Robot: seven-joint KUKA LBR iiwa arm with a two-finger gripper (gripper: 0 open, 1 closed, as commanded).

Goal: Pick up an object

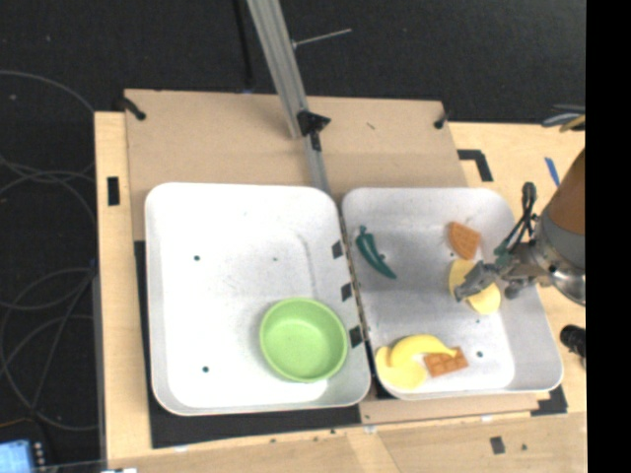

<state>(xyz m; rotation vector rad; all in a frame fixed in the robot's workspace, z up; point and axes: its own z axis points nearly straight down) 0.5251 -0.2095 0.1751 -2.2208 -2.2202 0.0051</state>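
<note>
My gripper (pixel 485 280) reaches in from the right and hangs low over the right bin (pixel 414 227), right over a small yellow object (pixel 473 286) that shows on both sides of it. An orange piece (pixel 463 237) lies just behind it. A yellow banana-like piece (pixel 404 355) with a small orange block (pixel 446 363) on it lies at the bin's front. A dark green curved piece (pixel 374 252) rests near the bin's left wall. A green bowl (pixel 304 339) sits at the front right of the left bin (pixel 217 254).
A grey metal pole (pixel 281 62) slants in from the top down to the gap between the bins. The bins rest on a tan board (pixel 276 146). Black cables (pixel 39 264) lie on the floor at the left.
</note>
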